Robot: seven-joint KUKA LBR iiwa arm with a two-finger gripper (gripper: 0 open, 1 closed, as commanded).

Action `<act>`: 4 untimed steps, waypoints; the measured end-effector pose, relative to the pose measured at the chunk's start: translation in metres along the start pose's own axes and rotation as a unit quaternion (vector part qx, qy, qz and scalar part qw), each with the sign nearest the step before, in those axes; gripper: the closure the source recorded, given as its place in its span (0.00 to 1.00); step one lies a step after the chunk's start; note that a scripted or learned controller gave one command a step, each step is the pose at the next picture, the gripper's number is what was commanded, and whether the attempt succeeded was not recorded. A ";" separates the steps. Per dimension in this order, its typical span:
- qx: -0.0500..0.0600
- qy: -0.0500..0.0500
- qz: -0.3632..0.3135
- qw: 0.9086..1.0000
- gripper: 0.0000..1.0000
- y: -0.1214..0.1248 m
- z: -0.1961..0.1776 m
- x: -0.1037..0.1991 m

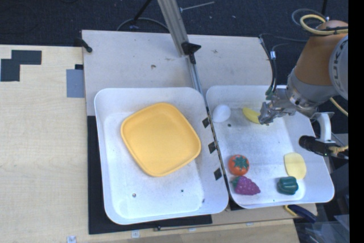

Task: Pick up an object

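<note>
The robot's hand (267,116) hangs low over the far end of the right bin (318,193), just beside a small yellow banana (251,114) — whether its grip is spread or pressed together cannot be told from this angle. The risk, judging from here, is a glancing close: the banana lies close to the bin's far wall, so it could skid off or slip out. It looks smooth, curved and bright yellow — a white egg (221,113) sits near it.
</note>
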State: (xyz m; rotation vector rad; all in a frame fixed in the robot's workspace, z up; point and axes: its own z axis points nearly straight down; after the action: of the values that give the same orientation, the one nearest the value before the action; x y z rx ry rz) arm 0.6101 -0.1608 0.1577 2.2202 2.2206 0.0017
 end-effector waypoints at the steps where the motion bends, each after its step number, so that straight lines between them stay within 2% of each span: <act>1: 0.000 0.000 0.000 1.000 1.00 0.002 -0.047 -0.009; 2: -0.002 0.000 0.000 1.000 1.00 0.000 -0.108 -0.015; 3: 0.001 0.000 0.000 1.000 1.00 0.000 -0.110 -0.015; 4: 0.001 0.000 -0.001 1.000 1.00 -0.008 -0.114 0.032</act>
State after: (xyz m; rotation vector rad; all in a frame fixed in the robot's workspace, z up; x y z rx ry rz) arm 0.6023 -0.1288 0.2714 2.2201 2.2241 -0.0005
